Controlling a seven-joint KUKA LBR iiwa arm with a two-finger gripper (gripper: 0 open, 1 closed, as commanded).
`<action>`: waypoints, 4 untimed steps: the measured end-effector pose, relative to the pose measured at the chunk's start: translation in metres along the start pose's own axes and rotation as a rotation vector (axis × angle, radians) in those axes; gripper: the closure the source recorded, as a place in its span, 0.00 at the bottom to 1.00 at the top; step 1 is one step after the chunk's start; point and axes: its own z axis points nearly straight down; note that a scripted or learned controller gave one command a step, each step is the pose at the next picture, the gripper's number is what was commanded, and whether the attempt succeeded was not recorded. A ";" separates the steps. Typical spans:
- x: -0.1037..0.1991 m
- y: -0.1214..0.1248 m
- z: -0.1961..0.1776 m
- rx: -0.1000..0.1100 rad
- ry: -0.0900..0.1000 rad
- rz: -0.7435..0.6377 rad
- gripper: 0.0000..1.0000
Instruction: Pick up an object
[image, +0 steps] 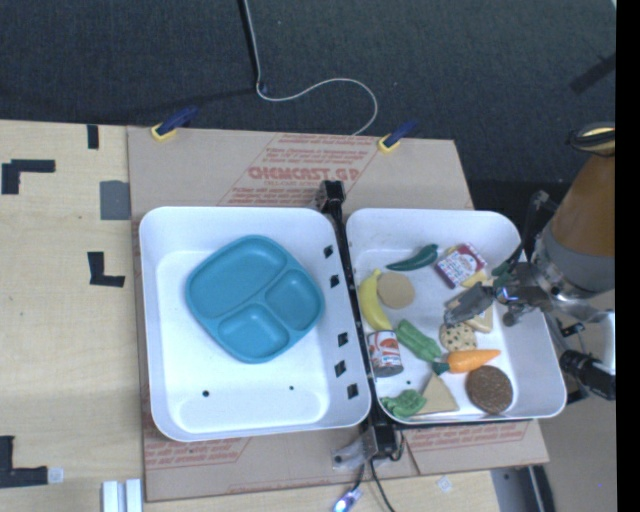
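Grey metal gripper (478, 298) low over the right bin (535, 400) beside the cracker (460, 336), finger spread unclear.

Both white bins (165, 300) look like smooth moulded plastic with a slight sheen, and the blue divided plate (255, 298) in the left one is matt plastic too. Under them sits a sheet of brown cardboard (300, 170) (printed in red, dull papery finish) on a pale wood-grain bench (60, 330). The toy food reads as plastic: the banana (373, 300) fairly glossy, the brown cookie (489, 389) rougher. The arm's (590, 215) orange band looks satin-smooth; the gripper (478, 297) parts look like bare grey metal.
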 end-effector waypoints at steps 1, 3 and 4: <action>-0.003 0.002 -0.011 -0.005 -0.004 0.002 1.00; 0.140 -0.008 0.051 -0.004 -0.001 -0.004 1.00; 0.154 0.060 0.030 -0.012 -0.005 0.001 1.00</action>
